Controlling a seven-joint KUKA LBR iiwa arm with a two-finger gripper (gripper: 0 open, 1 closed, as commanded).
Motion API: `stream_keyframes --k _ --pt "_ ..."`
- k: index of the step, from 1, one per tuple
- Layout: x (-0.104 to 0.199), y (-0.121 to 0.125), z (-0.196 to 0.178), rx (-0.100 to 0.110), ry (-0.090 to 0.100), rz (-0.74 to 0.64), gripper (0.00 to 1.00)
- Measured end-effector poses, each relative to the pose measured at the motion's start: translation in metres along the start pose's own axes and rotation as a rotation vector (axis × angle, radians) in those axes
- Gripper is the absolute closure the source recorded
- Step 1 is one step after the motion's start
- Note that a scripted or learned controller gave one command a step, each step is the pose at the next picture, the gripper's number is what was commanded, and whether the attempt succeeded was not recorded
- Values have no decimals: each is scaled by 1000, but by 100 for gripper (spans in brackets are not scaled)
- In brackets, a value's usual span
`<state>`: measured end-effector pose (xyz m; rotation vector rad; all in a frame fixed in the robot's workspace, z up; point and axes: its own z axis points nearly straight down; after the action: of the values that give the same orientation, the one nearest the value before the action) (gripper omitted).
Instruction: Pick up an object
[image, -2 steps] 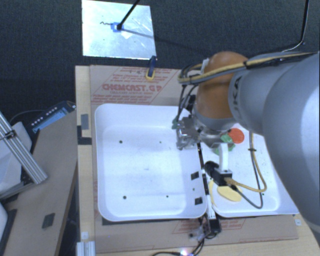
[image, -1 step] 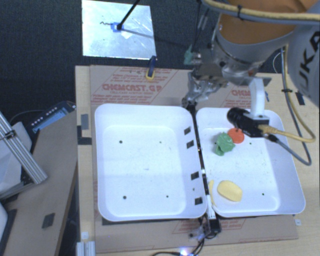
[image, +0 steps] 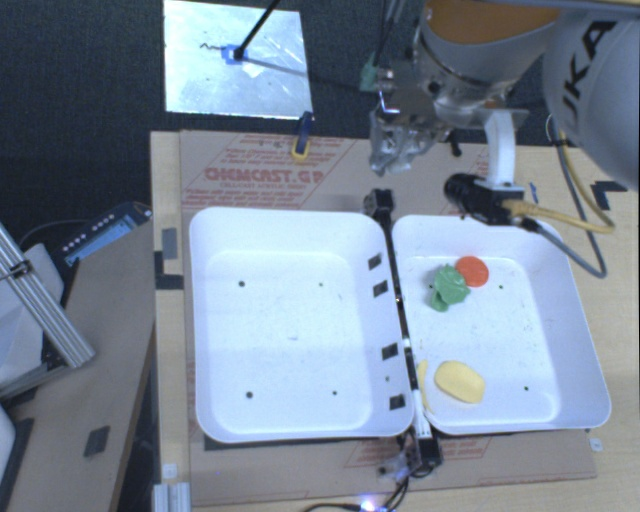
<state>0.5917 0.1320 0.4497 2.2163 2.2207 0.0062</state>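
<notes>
Two shallow white plastic bins (image: 290, 225) are seen on the bench, the right one holding a crumpled green object (image: 449, 288), and the raised metal gripper (image: 393, 160), its state unclear, may descend off-target.

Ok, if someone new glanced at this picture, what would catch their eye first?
Probably the bright things in the right bin: an orange disc touching a crumpled green piece near its far side, and a yellow lump near its front left corner. Next, the big grey arm at the top right, its pincer above the bench just beyond the bins.
</notes>
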Motion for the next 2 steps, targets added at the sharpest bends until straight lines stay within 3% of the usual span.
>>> stream_keyframes --k 1,2 --pt "-3 58 0 1 -1 1 100" --pt "-10 78 -1 2 0 1 100"
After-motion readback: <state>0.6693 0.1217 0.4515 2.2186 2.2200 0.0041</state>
